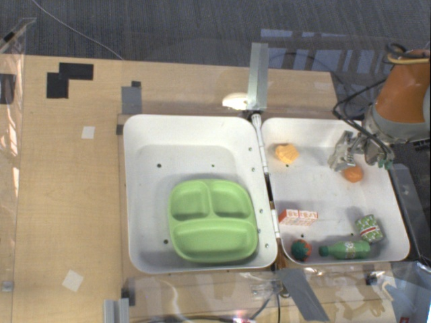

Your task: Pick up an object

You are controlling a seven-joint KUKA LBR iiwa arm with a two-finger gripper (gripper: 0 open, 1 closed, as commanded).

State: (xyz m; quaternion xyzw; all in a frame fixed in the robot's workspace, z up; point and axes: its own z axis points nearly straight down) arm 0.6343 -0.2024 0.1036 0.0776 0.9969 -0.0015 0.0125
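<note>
the end effector [351, 155] hovers just beside the small orange ball [353, 174]; its opening i cannot tell. center over the ball, then descend straight.

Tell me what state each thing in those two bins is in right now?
Green divided plate: flat, left bin.
Green bottle: lying on its side.
Green can: tipped over.
Small orange ball: resting loose, beside the gripper.
Yellow-orange piece: lying loose.
Red-and-white packet: lying flat.

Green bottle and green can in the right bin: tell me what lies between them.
Nothing: the camera view shows only bare white floor of the right bin between the green bottle and the green can, which lie close but apart.
</note>
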